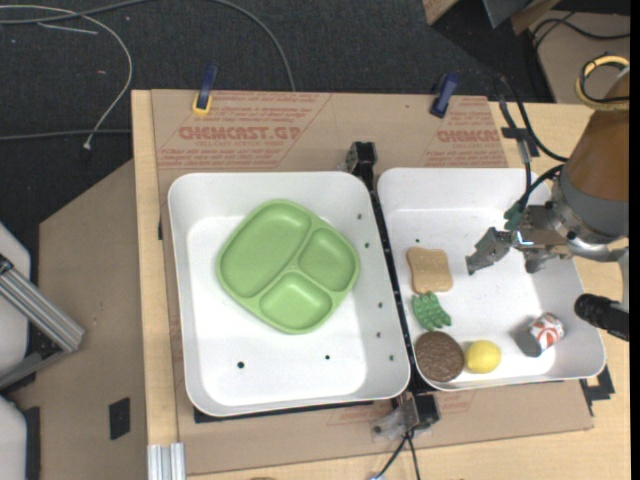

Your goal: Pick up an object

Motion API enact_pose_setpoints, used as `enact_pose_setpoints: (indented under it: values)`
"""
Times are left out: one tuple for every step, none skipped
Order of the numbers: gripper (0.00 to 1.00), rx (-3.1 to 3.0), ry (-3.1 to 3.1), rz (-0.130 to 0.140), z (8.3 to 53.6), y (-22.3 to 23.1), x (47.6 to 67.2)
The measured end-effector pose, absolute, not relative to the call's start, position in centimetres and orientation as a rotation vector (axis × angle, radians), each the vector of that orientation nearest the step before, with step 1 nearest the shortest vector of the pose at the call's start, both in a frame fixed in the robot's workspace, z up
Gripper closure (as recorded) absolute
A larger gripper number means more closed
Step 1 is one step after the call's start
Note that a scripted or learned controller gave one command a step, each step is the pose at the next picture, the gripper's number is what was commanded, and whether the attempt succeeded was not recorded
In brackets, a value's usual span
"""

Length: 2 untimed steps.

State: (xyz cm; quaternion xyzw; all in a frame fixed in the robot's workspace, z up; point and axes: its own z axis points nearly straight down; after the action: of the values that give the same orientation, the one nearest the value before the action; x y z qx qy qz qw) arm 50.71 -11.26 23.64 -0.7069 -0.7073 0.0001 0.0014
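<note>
My gripper hovers over the middle of the right bin, reaching in from the right. Its two dark fingers stand apart, open, with nothing between them. To its left lies a tan slice of bread. Below that sits a small green leafy toy. Along the bin's front edge are a brown round patty, a yellow lemon and a red-and-white can lying on its side at the right.
The left bin holds a green divided plate. A black divider runs between the bins. Blue clamps sit on the cardboard at the back. A black part sticks in at the right.
</note>
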Motion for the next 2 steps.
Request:
enact_pose_setpoints:
  values:
    - [0.00,-2.215,-2.216,0.006,17.5,-10.7,51.0]
    - [0.00,-2.217,-2.217,0.004,13.1,-10.3,51.4]
